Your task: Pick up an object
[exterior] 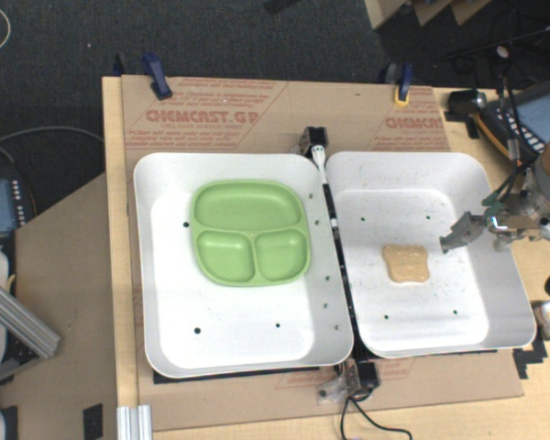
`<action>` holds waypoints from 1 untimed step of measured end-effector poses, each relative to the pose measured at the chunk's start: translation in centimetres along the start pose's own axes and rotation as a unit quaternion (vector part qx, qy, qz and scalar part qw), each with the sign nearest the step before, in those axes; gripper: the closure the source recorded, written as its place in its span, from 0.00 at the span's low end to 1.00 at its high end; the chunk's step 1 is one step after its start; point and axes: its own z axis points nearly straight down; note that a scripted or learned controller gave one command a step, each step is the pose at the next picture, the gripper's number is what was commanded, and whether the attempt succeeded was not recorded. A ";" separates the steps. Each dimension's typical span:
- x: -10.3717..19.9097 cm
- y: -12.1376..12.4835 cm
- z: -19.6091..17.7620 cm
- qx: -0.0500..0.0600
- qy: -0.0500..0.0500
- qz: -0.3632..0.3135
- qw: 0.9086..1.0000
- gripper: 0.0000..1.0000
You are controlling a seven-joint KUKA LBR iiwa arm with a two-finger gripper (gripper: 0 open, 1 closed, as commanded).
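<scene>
gripper beside tan piece in right bin

camera view: tan flat piece (406,264) lies in the right bin (458,177). gripper (460,232) hangs just right of it, its opening unclear. behind the bin, the board (257,108) reads "chemcast gp".

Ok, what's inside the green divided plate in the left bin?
The green divided plate shows three bare compartments, one wide at the back and two smaller in front. It sits flat in the left bin, so the bin floor beneath it is covered.
</scene>
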 end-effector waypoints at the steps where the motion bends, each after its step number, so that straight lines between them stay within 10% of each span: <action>1: -3.0 5.2 14.8 0.001 0.001 0.001 1.000 0.00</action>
